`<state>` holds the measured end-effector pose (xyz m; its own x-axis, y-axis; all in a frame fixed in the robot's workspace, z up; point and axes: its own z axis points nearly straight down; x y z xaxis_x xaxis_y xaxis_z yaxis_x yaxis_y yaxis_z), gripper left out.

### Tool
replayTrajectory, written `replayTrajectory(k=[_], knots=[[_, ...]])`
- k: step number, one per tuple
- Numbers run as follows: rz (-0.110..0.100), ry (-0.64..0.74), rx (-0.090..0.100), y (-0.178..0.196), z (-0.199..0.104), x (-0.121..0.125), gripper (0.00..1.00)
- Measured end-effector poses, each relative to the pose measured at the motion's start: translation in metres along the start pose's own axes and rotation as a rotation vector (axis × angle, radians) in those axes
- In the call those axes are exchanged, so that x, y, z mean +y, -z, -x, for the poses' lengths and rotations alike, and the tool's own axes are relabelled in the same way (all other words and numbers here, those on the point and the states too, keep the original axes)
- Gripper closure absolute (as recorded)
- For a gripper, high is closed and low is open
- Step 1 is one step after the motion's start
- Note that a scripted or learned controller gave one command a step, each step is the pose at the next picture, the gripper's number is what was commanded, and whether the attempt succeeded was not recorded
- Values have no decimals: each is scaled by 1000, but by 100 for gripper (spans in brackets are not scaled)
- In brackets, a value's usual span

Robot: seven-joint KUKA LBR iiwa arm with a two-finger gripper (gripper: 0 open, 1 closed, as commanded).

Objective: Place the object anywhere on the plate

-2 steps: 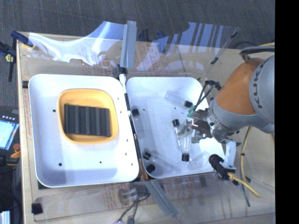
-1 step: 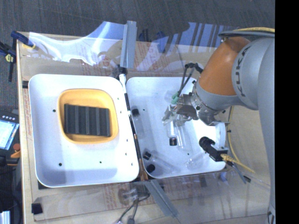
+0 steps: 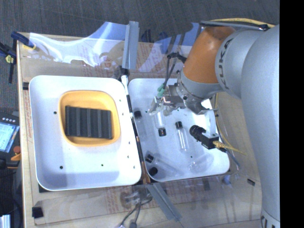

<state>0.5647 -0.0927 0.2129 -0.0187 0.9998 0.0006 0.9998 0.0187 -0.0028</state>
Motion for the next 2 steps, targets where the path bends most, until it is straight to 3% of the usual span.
replayTrajectory(k=[1,2], knots=[[3,303,-1,0,-47,32,100],[3,303,-1,0,-47,32,0]])
